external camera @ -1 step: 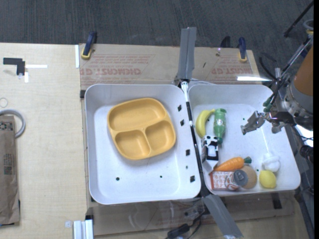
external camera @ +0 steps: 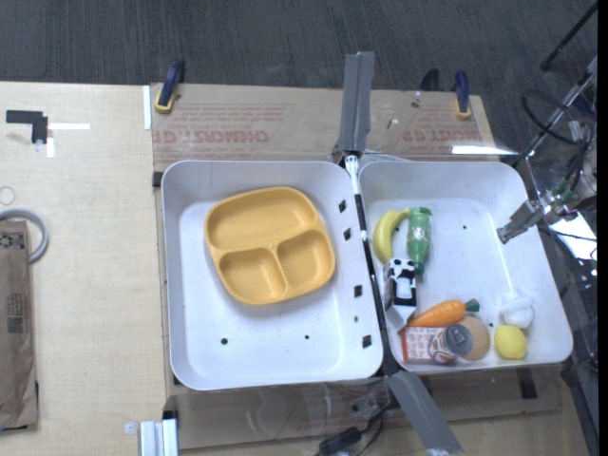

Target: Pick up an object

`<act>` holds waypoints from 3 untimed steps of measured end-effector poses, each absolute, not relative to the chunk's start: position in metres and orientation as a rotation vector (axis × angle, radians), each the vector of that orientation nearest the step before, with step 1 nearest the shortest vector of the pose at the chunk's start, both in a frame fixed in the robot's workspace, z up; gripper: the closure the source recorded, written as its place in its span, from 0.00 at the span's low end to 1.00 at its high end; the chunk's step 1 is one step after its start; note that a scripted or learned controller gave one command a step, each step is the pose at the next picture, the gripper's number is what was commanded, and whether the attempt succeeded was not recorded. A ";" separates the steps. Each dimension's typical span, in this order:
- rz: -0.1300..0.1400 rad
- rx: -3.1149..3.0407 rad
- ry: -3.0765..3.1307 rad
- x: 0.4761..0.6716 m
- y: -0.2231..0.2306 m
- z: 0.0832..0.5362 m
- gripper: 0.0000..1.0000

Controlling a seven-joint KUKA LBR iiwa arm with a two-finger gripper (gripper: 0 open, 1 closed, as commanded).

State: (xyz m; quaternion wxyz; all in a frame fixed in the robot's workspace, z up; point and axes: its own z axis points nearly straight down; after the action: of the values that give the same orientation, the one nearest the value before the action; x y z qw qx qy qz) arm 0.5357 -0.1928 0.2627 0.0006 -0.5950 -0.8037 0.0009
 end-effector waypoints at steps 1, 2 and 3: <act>0.005 -1.870 -2.522 0.537 -0.194 0.270 1.00; 0.008 -1.870 -2.520 0.539 -0.194 0.276 1.00; 0.010 -1.870 -2.518 0.540 -0.195 0.283 1.00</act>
State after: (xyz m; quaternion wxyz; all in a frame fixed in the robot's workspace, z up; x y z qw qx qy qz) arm 0.5402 -0.1947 0.2829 0.0023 -0.5962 -0.8028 0.0033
